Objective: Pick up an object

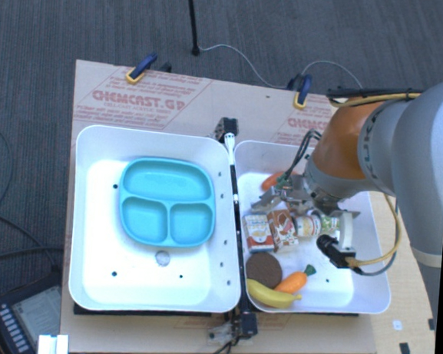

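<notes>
The right bin holds several small items. A yellow banana lies at its front edge, with a small carrot and a round brown cookie just behind it. Two red-and-white food packets lie mid-bin beside a small jar. An orange piece sits near the back left. My gripper is low in this bin, right over the packets and close to the orange piece. The wrist hides whatever is directly under it.
The left bin holds a blue divided plate. A divider ridge runs between the bins. Black cable loops off the wrist at the right. Clamps pin the cardboard base at the back.
</notes>
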Action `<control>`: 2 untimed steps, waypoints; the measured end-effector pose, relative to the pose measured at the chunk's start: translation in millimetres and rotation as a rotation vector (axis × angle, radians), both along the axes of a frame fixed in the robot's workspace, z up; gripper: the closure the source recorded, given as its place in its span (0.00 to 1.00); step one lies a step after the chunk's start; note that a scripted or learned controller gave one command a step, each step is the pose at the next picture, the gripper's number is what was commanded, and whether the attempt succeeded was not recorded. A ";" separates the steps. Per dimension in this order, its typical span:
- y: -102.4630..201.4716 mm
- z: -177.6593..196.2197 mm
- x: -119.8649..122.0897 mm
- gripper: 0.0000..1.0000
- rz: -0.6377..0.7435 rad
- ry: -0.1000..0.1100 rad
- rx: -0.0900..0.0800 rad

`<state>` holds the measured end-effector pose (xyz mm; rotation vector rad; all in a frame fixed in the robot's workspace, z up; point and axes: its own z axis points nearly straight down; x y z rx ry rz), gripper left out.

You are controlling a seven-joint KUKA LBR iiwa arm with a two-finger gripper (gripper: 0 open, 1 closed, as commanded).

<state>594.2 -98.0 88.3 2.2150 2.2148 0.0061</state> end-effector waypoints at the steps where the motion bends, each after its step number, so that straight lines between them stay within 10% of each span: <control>1: -0.4 11.2 1.1 1.00 -0.001 -0.003 0.000; 2: 81.7 96.0 -63.9 1.00 0.002 0.011 0.004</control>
